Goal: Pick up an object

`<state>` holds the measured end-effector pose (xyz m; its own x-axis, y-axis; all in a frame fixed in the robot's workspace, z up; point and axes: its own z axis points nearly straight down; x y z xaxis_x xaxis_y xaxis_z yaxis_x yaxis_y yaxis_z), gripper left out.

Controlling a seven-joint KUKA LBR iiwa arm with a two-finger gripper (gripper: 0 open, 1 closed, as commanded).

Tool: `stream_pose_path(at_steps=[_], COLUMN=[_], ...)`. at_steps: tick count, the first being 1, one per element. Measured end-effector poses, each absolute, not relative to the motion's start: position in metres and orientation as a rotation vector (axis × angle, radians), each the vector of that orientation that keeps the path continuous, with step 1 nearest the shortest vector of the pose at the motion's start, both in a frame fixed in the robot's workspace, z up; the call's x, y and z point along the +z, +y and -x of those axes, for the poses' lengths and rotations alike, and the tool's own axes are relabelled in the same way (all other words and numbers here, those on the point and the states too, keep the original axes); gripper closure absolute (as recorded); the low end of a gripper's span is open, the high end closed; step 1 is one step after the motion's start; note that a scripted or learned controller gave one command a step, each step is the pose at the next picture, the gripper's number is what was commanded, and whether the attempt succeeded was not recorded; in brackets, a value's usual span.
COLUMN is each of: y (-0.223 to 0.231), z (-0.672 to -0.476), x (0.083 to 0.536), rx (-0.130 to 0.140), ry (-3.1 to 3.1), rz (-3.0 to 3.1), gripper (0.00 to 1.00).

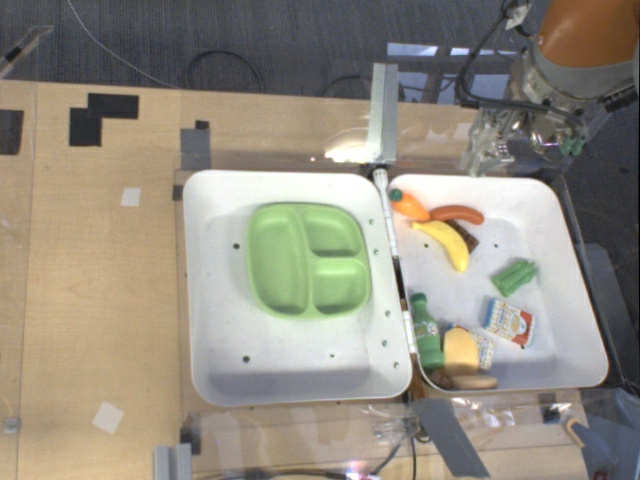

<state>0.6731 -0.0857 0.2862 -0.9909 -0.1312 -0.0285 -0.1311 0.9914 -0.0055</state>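
The right bin [560, 218] holds several small toys: an orange carrot [408, 207], a red sausage [457, 213], a yellow banana [449, 242], a green block [514, 276], a printed carton [508, 323], a green bottle [426, 332] and a yellow piece [460, 349] over a brown stick [468, 380]. My gripper [493, 148] hangs above the bin's far rim, up and right of the sausage, with nothing seen between its translucent fingers. Their spread is not readable.
In the left bin [215, 368] lies a green divided plate [305, 259]. A metal post [384, 113] stands behind the seam between the bins. Cables loop by the arm's orange band [585, 8] at the top right.
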Motion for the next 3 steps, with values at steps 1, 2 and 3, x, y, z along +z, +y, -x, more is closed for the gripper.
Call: stream_pose_path(at_steps=[1, 2, 3], y=[-0.164, -0.173, -0.171], z=[-0.667, -0.667, -0.669], x=[0.2, 0.279, 0.291], rx=[-0.003, -0.012, -0.013], ry=[3.05, 2.968, 2.96], rz=[0.725, 0.976, 0.974], gripper=[1.0, 1.0, 1.0])
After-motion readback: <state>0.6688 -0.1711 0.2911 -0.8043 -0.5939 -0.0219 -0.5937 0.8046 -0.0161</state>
